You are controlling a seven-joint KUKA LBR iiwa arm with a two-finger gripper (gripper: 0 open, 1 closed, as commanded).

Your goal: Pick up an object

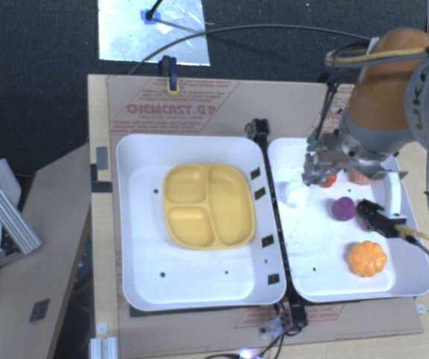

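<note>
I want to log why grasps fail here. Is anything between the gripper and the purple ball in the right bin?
Nothing visible is. The gripper hangs over the right bin; bare floor separates it from the purple ball. A small red thing lies beside the gripper.

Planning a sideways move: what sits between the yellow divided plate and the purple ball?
In the camera view, between the yellow divided plate and the purple ball lie the bins' adjoining rims with black clips, then a small white object.
</note>
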